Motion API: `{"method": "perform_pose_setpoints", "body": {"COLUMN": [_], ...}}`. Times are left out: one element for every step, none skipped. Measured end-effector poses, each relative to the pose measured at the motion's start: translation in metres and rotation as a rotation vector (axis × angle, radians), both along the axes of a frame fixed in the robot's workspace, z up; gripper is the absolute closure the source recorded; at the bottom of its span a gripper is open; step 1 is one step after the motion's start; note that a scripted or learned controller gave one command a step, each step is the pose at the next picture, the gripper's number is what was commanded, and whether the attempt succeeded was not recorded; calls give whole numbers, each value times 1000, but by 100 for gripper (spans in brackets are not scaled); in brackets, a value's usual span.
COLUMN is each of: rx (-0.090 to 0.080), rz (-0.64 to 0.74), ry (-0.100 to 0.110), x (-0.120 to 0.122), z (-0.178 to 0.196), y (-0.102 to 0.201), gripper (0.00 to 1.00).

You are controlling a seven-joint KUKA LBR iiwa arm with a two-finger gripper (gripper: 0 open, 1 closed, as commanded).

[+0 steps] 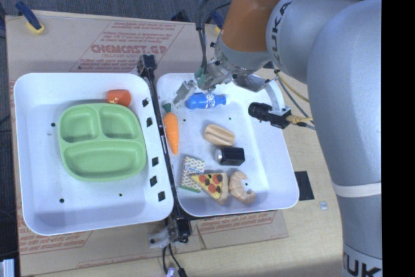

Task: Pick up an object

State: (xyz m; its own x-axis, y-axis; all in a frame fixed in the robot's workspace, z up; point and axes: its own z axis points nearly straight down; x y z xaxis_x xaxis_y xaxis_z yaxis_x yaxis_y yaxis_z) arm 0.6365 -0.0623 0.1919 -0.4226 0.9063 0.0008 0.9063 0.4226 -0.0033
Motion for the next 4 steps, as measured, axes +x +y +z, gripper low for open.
{"method": "perform_pose_setpoints", "body": {"rx": [-5,-4,-6,-5], "rz": [-94,-259,-360,-452], "ry": [-1,36,28,20], "x": [-35,12,14,16], "z": [-100,-98,-103,-103], "y": [-42,-44,-38,-34], "gripper": [0,0,0,0]}}
